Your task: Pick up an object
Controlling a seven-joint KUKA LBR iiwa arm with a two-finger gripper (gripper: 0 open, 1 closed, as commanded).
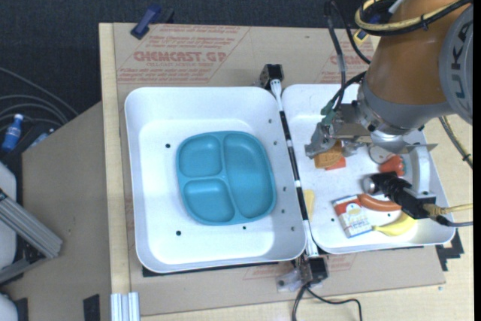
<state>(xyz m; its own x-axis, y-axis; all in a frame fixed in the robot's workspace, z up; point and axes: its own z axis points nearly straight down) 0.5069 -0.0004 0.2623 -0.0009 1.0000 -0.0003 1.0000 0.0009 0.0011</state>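
My gripper (325, 146) hangs over the left part of the right white bin (316, 105), under the grey and orange arm. A small orange block (331, 160) lies right below the gripper's tip, touching or nearly touching it; I cannot tell whether it is gripped. Further right in the same bin a red piece (391, 162) peeks out from under the wrist. Near the bin's front lie a red-and-white packet (352, 215), an orange sausage-shaped toy (378, 201) and a yellow banana-like toy (396, 226).
The left white bin (150, 116) holds a blue divided plate (225, 177). A black rail (289, 154) runs between the two bins. A small yellow piece (309, 201) sits at that divider. A blue object (146, 22) lies on the bench's far left corner.
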